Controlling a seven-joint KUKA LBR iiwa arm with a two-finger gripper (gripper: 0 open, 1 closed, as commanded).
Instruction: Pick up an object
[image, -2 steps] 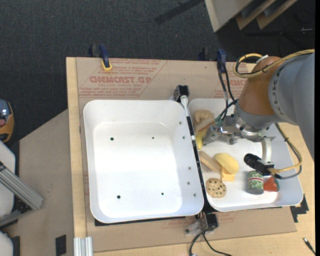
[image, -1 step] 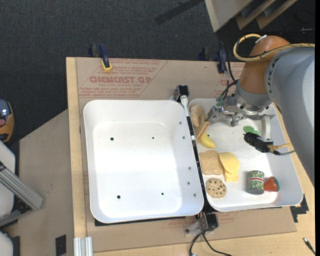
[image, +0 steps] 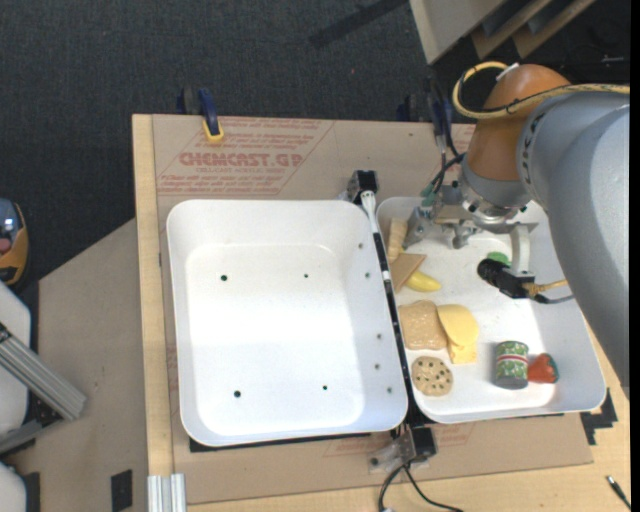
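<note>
My gripper hangs over the far left part of the right bin, below the orange wrist band. Just left of it and towards the front lie a tan wedge and a small yellow piece. Nearer the front are a tan bread slice, a yellow cheese slice, a round cookie, a green can and a small red piece. A small green bit lies to the right of the gripper. Nothing shows in the gripper's grasp.
The left bin sits beside the right one, and their rims meet along a dark strip. A brown board lies under both bins. The grey arm covers the bench's right side.
</note>
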